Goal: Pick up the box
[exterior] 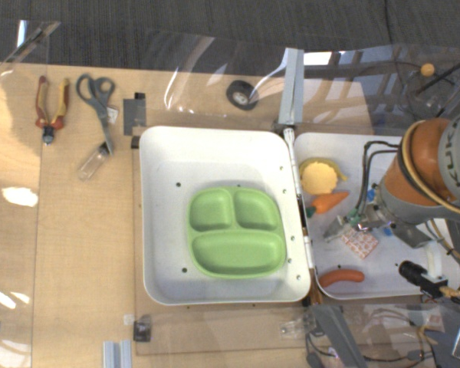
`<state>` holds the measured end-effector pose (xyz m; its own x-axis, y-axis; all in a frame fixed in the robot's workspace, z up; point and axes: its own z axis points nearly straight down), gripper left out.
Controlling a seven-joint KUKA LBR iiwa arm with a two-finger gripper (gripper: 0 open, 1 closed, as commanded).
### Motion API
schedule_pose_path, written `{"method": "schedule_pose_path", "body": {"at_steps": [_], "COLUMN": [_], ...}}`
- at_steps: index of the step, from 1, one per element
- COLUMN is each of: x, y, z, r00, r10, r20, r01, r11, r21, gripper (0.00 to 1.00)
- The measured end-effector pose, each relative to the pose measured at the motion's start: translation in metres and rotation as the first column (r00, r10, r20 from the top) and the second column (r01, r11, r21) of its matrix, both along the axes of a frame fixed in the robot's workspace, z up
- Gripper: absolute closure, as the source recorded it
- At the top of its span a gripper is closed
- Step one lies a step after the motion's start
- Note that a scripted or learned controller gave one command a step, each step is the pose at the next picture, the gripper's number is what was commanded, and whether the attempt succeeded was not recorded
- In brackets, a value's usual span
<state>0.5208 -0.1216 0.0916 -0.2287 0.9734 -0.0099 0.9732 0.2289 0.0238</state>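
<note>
The box (360,243) is small and flat, white with a red speckled pattern. It lies on the floor of the right bin (383,286), near the middle. My gripper (346,225) reaches in from the right and hangs low over the box's upper left edge. Whether it touches the box I cannot tell. The grey arm with its orange band (428,156) covers the right part of that bin.
In the right bin a yellow round item (319,176) sits at the back, an orange carrot (328,202) beside it, and a reddish sausage (341,277) near the front. The left bin (161,205) holds a green divided plate (236,231). Pliers (50,107) and scissors (98,98) lie on the bench.
</note>
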Motion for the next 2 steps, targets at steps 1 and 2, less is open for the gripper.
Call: {"method": "schedule_pose_path", "body": {"at_steps": [1,2], "x": [0.003,-0.028], "y": [0.0,0.069], "z": [0.012,0.094], "r00": [1.0,0.996], "r10": [0.003,-0.086], "r20": [0.008,-0.019], "r01": [-0.003,0.086], "r11": [1.0,0.996], "r21": [-0.002,0.005], "gripper": [1.0,1.0]}}
